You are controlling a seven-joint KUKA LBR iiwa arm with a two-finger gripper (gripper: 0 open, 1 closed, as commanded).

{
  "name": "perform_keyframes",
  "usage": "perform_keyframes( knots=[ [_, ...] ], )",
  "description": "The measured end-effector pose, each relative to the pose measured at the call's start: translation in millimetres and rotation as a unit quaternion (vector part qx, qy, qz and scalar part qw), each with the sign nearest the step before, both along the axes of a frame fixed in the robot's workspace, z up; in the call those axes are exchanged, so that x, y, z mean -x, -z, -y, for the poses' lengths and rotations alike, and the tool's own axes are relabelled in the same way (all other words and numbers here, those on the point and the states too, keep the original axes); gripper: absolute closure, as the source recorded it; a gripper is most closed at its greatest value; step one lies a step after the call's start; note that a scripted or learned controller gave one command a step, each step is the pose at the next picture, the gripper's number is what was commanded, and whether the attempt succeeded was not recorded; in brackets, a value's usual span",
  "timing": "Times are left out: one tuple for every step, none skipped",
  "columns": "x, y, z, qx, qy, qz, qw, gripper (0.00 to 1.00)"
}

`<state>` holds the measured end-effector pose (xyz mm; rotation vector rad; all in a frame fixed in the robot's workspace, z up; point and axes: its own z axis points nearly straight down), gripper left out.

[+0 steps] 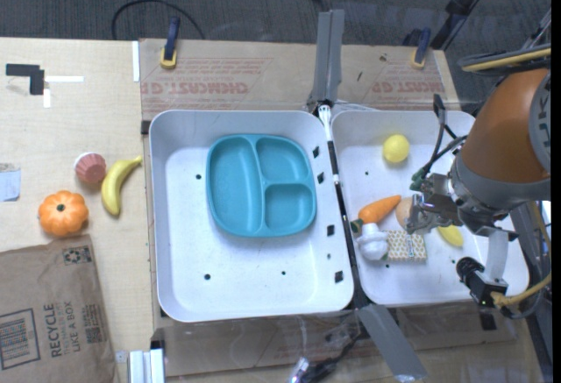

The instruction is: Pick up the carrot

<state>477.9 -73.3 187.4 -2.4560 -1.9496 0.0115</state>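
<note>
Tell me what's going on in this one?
A KUKA arm reaches into the right bin with its end effector low over a cluster of items. The carrot lies just beside it on the bin floor, not lifted. A yellow lemon sits farther back, and a blue divided plate lies in the left bin.

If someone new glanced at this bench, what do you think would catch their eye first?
Probably the teal tray, lying by itself in the left bin. Next the arm's orange band at the right, over the right bin, where the end effector hangs just right of the carrot amid a small clutter. Off on the bench at the left lie a pumpkin and a banana.
</note>
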Motion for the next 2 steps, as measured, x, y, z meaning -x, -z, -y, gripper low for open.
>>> perform_keyframes(
  knots=[
    [-0.4, 0.0, -8.7, 0.0025, 0.182, 0.001, 0.9834, 1.00],
    [-0.4, -0.3, -57.7, 0.0044, 0.367, 0.001, 0.9301, 1.00]
  ],
)
